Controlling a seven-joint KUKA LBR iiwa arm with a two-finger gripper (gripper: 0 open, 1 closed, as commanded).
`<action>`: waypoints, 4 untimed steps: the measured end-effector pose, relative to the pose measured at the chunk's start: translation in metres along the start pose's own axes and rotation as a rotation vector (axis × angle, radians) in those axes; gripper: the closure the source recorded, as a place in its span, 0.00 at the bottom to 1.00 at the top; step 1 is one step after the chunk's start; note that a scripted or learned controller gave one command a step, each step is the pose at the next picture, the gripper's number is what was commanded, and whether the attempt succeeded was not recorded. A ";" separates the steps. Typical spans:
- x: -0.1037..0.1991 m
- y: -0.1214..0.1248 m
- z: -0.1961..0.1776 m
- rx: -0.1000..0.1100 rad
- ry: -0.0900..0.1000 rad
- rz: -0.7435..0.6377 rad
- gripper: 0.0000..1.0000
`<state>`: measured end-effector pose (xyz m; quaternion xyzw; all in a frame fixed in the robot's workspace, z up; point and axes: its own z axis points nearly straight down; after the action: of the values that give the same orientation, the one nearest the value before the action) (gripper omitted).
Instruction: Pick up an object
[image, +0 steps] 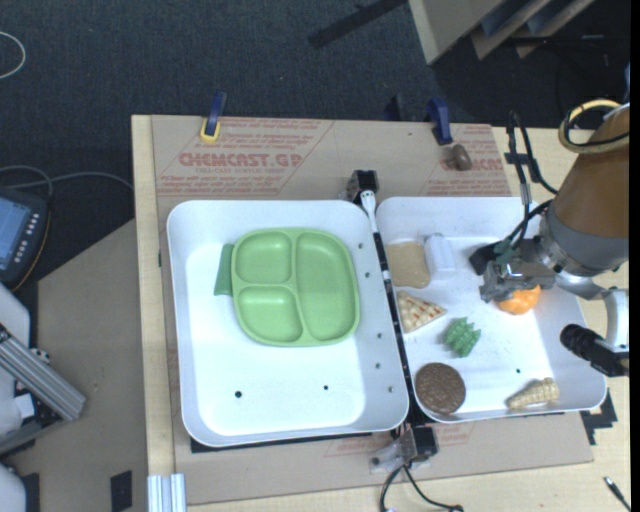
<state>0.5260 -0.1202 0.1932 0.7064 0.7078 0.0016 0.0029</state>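
**Fingers over the orange object in the right bin**

The fingers (508, 287) sit low at the orange object (519, 300), touching or just above it; whether they are parted or closed on it cannot be told. The object lies in the right bin (480, 212), near its right side. A green divided plate (295, 285) rests in the left bin (200, 330) on the bench (150, 200).

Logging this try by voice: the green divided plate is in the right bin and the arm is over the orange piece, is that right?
Not quite. The camera view shows the green divided plate in the left bin, not the right one. The arm's gripper is indeed over the orange piece in the right bin.
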 end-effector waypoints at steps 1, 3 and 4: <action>0.000 0.001 -0.034 0.001 0.000 0.000 1.00; 0.095 0.063 -0.019 0.003 0.003 -0.005 1.00; 0.143 0.087 -0.037 0.001 0.004 -0.004 1.00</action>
<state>0.6125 0.0232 0.2303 0.7049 0.7093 0.0025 0.0013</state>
